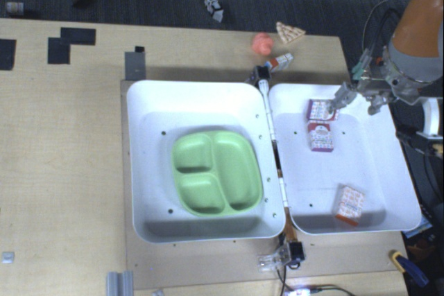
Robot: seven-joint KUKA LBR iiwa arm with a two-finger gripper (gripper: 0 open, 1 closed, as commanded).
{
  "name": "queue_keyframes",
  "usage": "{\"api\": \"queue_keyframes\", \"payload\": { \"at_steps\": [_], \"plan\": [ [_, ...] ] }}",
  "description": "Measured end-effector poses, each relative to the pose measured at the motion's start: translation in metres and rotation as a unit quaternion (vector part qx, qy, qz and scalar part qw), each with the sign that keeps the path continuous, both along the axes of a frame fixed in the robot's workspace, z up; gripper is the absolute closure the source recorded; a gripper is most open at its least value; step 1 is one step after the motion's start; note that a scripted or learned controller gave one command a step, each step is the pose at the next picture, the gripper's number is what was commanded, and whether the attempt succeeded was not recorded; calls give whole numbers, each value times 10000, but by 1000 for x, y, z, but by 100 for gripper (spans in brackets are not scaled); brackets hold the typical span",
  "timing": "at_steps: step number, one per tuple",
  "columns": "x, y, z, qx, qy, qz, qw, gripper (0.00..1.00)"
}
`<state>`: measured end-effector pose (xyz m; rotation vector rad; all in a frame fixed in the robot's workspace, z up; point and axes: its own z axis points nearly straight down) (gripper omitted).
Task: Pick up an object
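The gripper [338,102] hung at the far right of the right bin [388,170], tip down near the top box [320,109]. Whether the jaws were spread or pressed together could not be told (too small and blurred at this slant), and nothing showed between them, so no grasp counted here.

Task things: three small cartons in the right bin. The top box sat just left of the jaws, maybe touching the tip, hard to say. The red box [320,137] lay just below-left of the jaws, butted against the top box. The third box [349,204] lay well below the jaws, near the bin's front edge. A green tray [216,172] sat in the left bin [149,149], far left of the jaws.

Likely risks:
- The tip looked set at the top box's right edge, not over its middle, so a closing pinch could clip a corner and skid it away.
- The two boxes touched, so a jaw might have no gap to enter and could shove both.
- Flat cartons lying low (little to pinch) could slip out on lift.
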<state>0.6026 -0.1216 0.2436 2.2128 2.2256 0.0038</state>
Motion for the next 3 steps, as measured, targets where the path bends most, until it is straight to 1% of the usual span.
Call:
{"api": "queue_keyframes", "payload": {
  "at_steps": [1,2,3],
  "plan": [
    [18,-9,-135,6,23,-9,10000,0],
    [21,-9,-122,-5,-14,16,10000,100],
    [21,-9,-122,-3,-12,18,10000,0]
  ]
}}
